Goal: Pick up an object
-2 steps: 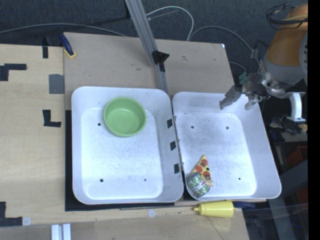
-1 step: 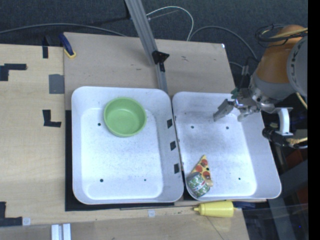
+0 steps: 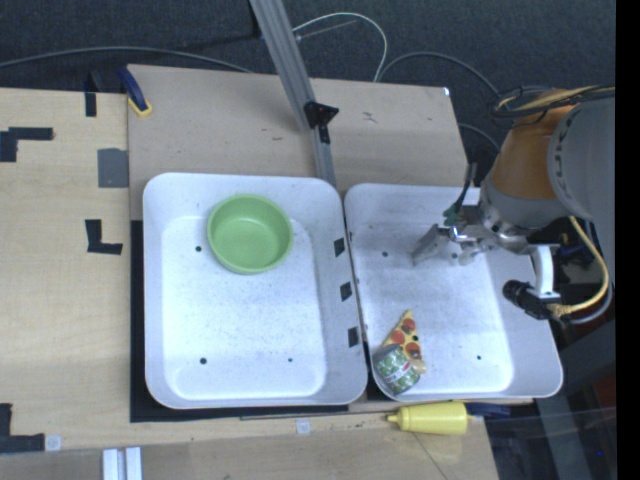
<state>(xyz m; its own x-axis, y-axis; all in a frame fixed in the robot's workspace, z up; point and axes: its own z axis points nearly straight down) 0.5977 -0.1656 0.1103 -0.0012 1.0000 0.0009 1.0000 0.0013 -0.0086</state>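
1. The hand (image 3: pixel 432 250) hangs over the upper middle of the right bin (image 3: pixel 520 373), reaching in from the desk's right edge on the grey arm (image 3: pixel 560 168).
2. Its two fingers (image 3: pixel 424 249) are spread apart, with nothing between them.
3. A colourful pouch (image 3: pixel 400 353) lies in the right bin's near-left corner, against the wall that it shares with the left bin (image 3: pixel 165 368). It is well apart from the hand, nearer the desk's front edge and slightly left of the fingertips.
4. A green bowl (image 3: pixel 250 233) sits upright in the left bin's far half, well apart from the hand.
5. A yellow bottle (image 3: pixel 432 418) lies on its side on the desk (image 3: pixel 200 118), just outside the right bin's front rim.
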